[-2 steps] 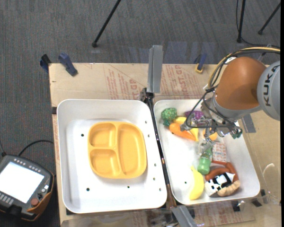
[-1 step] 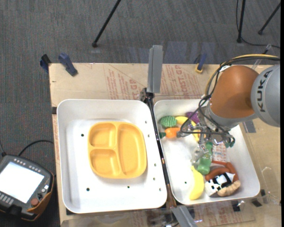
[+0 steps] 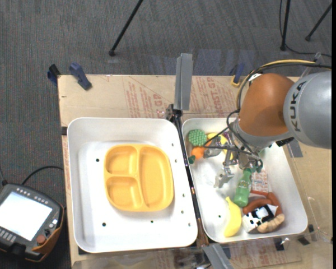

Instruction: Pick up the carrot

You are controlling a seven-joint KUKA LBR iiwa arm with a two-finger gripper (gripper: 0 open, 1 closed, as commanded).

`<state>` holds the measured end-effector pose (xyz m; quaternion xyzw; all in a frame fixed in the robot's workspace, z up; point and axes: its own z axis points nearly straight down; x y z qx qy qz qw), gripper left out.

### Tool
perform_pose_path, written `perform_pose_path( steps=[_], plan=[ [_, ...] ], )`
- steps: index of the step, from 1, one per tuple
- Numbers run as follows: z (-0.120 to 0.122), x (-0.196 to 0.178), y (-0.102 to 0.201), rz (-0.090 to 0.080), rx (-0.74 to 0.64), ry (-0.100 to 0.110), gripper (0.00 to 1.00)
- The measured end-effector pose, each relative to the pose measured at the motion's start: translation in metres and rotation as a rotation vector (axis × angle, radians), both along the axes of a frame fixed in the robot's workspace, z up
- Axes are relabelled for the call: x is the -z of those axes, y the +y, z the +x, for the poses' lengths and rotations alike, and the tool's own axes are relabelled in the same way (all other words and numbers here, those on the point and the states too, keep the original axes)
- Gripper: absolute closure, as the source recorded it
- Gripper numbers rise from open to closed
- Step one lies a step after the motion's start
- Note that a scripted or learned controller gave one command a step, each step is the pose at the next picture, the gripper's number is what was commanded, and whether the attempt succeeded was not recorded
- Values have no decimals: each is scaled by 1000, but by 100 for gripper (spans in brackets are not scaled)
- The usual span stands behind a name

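Note:
The carrot (image 3: 197, 152) is a small orange piece with a green end, lying at the left wall of the right bin (image 3: 288, 178), just below a green netted item (image 3: 196, 136). My gripper (image 3: 226, 171) hangs low over the middle of that bin, right of the carrot and a short gap away from it. Nothing can be seen held in it. The grey arm with its orange band (image 3: 266, 108) covers the bin's upper right part.
Below the gripper, a green bottle (image 3: 243, 187), a banana (image 3: 233, 217) and a brown and white toy (image 3: 263, 215) crowd the right bin's near end. The left bin (image 3: 81, 150) holds a yellow divided plate (image 3: 139, 177). A metal post (image 3: 183, 88) stands between the bins.

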<state>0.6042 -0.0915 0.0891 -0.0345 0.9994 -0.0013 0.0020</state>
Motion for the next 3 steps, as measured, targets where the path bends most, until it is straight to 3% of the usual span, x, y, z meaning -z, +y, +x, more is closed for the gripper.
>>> perform_pose_path(
  steps=[1, 2, 3],
  plan=[
    [36, -2, -1, -8, 55, 17, 0],
    [-5, 1, -84, 5, 325, 1, 0],
    [28, -4, -10, -10, -3, 2, 0]
  ],
)
